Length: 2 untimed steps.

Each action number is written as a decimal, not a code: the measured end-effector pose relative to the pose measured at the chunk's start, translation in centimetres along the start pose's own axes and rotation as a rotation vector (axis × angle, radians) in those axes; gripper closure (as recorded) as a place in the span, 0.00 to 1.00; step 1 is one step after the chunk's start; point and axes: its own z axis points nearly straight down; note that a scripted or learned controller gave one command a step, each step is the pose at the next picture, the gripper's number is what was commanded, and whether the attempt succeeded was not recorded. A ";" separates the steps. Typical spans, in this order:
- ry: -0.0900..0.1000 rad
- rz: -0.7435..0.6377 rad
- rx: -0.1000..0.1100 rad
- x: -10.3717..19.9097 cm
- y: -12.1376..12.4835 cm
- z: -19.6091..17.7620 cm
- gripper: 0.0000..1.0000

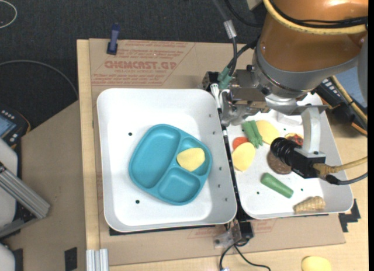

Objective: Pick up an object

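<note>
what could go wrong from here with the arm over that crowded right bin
The toys in the right bin lie packed together: the yellow piece touches the red one and the green one, so a grasp could catch two or nudge them apart. The arm also hides the bin's upper part.

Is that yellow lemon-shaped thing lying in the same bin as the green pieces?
No, the yellow lemon-shaped object lies on the blue divided plastic plate in the left white bin, while the green pieces lie in the right white bin.
</note>
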 end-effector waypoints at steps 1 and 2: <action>-0.002 0.003 0.002 -0.2 0.0 -0.8 1.00; -0.002 0.002 -0.001 -0.2 0.1 -1.8 1.00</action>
